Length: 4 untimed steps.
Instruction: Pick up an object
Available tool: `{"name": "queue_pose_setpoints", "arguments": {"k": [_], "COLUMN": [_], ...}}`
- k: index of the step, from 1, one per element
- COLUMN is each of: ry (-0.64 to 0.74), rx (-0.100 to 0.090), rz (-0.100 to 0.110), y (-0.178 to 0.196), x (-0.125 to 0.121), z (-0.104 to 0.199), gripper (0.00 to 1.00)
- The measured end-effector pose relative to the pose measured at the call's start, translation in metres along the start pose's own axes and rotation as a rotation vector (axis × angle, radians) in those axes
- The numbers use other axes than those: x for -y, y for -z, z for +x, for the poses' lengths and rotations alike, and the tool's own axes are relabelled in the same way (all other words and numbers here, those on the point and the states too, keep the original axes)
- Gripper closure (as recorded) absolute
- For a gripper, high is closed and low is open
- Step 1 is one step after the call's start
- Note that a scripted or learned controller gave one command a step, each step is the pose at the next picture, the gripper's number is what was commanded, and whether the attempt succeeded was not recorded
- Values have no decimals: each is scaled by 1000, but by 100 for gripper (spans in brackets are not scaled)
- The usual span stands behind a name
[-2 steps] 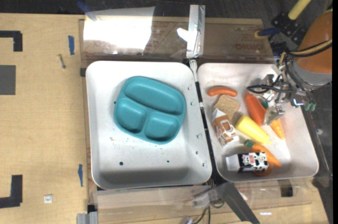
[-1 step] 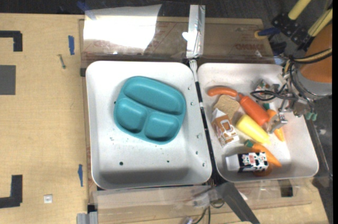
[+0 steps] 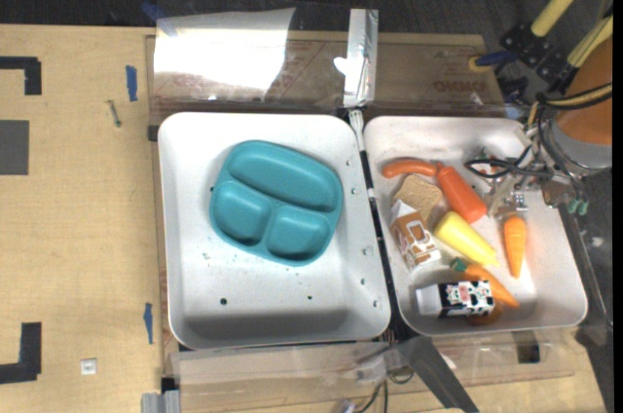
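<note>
The gripper point(image 3: 514, 197) hangs low over the far right part of the right bin point(image 3: 574, 304), under the orange band of the arm point(image 3: 589, 109); wires and brackets clutter it, and I cannot tell whether it is released or clenched, though nothing is visibly held in it. Nearest to it lies a small carrot point(image 3: 514, 244), just below and pointing down the bin, apart from the pile and so the easiest candidate. It looks like a light, stiff plastic toy, smooth and tapered, likely to squirt out of a pinch near the tip; taking it across the thick upper end seems safest. To the left lie an orange bottle-like piece point(image 3: 460, 192), a yellow cone point(image 3: 465, 239) touching it, a curved orange sausage point(image 3: 409, 168), a slice of toast point(image 3: 421, 195) and a small carton point(image 3: 417, 241), all crowded together, so a grab there risks catching 2 things. Near the front wall sits a black-and-white toy point(image 3: 459, 297). The left bin point(image 3: 185, 206) holds a teal divided plate point(image 3: 276, 200), broad and flat, poor for a 2-finger grip.
</note>
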State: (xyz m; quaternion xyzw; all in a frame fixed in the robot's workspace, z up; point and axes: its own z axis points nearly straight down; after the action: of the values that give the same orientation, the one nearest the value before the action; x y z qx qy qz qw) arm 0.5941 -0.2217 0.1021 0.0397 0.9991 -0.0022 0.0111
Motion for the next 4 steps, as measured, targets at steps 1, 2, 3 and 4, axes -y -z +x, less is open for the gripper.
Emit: {"name": "queue_pose_setpoints", "arguments": {"k": [1, 2, 3, 4], "ry": [379, 483, 452, 449], "rx": [-13, -5, -17, -16], "rz": [-6, -4, -11, -10], "y": [-12, 150, 129, 130], "x": [-15, -59, -120, -118], "z": [66, 25, 12, 12], "gripper": [100, 100, 100, 0]}}
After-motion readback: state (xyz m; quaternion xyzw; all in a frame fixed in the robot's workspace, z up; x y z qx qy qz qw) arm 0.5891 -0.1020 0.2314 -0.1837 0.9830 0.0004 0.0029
